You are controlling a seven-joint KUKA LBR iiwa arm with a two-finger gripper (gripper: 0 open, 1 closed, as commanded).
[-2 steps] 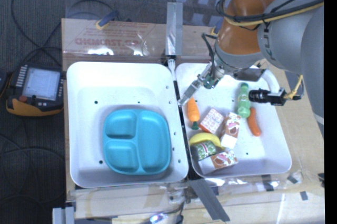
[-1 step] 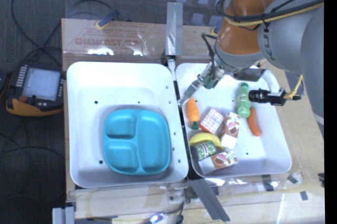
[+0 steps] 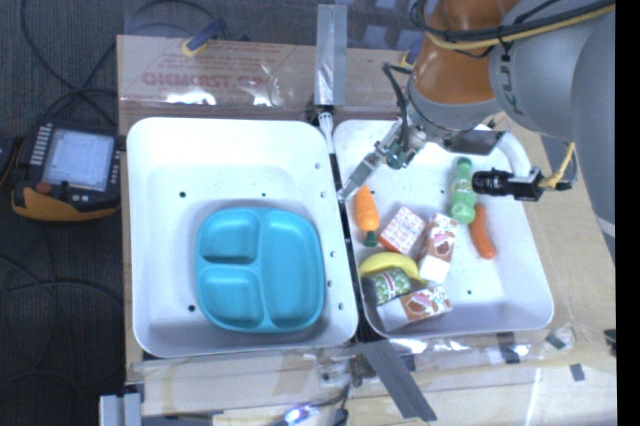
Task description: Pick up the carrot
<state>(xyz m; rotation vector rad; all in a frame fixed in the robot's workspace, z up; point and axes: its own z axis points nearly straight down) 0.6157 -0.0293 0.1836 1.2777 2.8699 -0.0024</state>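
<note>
Carrot: the carrot (image 3: 367,211) lies in the right bin (image 3: 520,309), close to its left wall, orange body pointing up the frame and green stub toward the lower end.
Jaws: the gripper (image 3: 398,154) hangs above the upper left part of the right bin, up and to the right of the carrot and apart from it; whether its jaws are wide or narrow cannot be told from this angle, and nothing shows between them.
Arm: the grey arm (image 3: 560,44) with its orange band (image 3: 462,34) reaches in from the right, cables looping over it.
Neighbours: a red-and-white carton (image 3: 402,229) sits just right of the carrot, a second small carton (image 3: 439,249) beside that, a banana (image 3: 389,263) below, with a dark green can (image 3: 385,286) and a flat packet (image 3: 426,303) nearer the front wall.
Far side: a green bottle (image 3: 461,191) stands tilted near a second orange vegetable (image 3: 482,232).
Left bin: the left bin (image 3: 160,174) holds a blue divided plate (image 3: 261,268).
Surroundings: a cardboard sheet (image 3: 215,79) lies behind the bins on the worktop; a handheld control pendant (image 3: 65,170) rests on the floor at the left.
</note>
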